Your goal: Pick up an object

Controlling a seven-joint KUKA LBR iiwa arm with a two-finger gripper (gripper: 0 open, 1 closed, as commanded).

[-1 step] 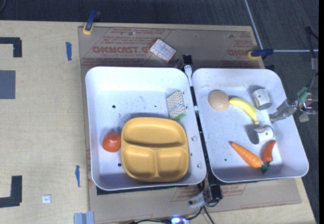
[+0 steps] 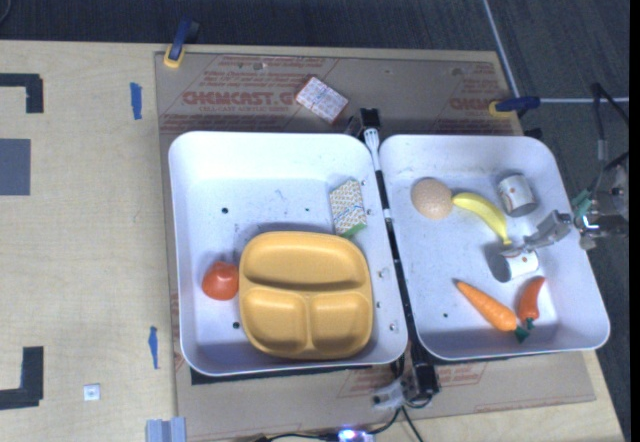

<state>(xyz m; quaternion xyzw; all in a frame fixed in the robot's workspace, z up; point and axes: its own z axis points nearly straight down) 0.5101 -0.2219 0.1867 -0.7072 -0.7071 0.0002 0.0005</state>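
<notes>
My tool (image 2: 528,248) sits low in the right bin (image 2: 570,165), near that bin's right edge, and it is hard to read. It shows as a blur of grey metal with a pale block under it, so I cannot tell whether it is wide or narrow, or whether anything is held. My arm is cut off at the right side of the view.

The banana (image 2: 482,215) lies just beside the tool, its lower tip close to touching it. It is smooth, curved and yellow. Toward the bin's far edge stands a small can (image 2: 515,192), shiny metal with a label too small to read. At the banana's other end rests a beige egg (image 2: 432,198) with a matte, rounded look. Near the front edge lie a tapered orange carrot (image 2: 485,305) and a glossy red pepper (image 2: 530,300), their green ends meeting.

In the left bin (image 2: 200,170), a yellow plastic plate (image 2: 305,295) with three compartments overhangs the front rim. A round red tomato (image 2: 220,280) sits against its left side. A small patterned packet (image 2: 347,205) leans at the bin's right wall, its print unreadable.

Both bins rest on a sheet of brown cardboard (image 2: 430,80) printed in red with "CHEMCAST", partly covered by a second patterned packet (image 2: 320,98). Clamps (image 2: 180,40) pin the cardboard to the pale wooden tabletop (image 2: 80,230) at its far corners.
</notes>
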